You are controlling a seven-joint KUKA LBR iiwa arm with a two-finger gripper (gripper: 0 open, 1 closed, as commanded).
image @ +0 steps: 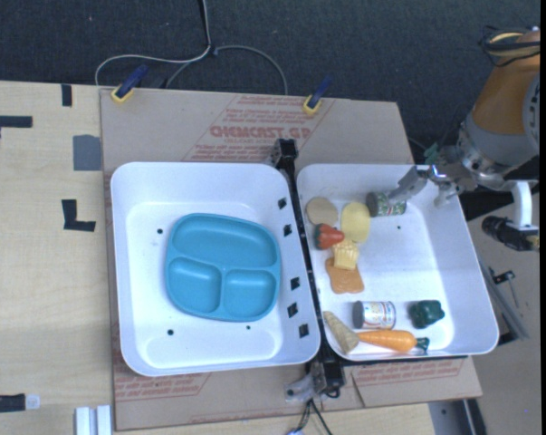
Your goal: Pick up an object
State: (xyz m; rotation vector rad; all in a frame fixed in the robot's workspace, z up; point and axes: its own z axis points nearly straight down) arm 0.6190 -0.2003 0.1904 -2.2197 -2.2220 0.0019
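While the gripper (387,203) grips a small can (387,205) (label unreadable), red cardboard (254,125) lettering stays illegible.

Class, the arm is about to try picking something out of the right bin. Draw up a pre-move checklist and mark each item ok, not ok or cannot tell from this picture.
1. Pincer is over the right bin: ok.
2. Something lies right at its tip: ok, the small can.
3. Can gripped between the fingers: cannot tell.
4. Can stands apart from the yellow food: ok, a small gap shows.
5. Blue tray out of the way: ok, it lies in the left bin.
6. Carrot far from the arm: ok, by the near wall.
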